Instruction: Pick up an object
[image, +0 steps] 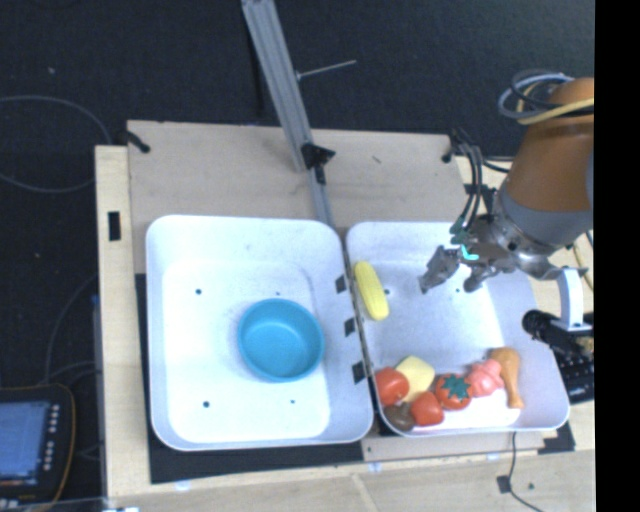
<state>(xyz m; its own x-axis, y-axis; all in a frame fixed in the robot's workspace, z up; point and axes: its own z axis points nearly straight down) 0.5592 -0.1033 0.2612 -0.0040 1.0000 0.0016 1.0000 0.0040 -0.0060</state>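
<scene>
The claw (455, 272) hangs at the right of the frame over the bare upper part of the right bin (420, 245), its two fingers spread apart with nothing between them. It sits well apart from anything it could grasp, so the pick has, by my judgement, not begun.

Things to pick lie in two places. A banana (371, 290) rests alone against the left wall of the right bin, near the middle of the frame, which leaves it open from the right. The rest are heaped along that bin's lower edge: a tomato (392, 385), a yellow block (418, 374), a red berry-like piece (453, 391), a pink toy (485, 378) and an orange piece (508, 372), all touching or overlapping, probably harder to take singly. The left bin (180, 250) holds a blue bowl (281, 339), upright, near its centre.

A metal post (285, 90) slants down from the top of the frame to the desk (220, 165).

No brand, label or readable writing can be made out.
</scene>
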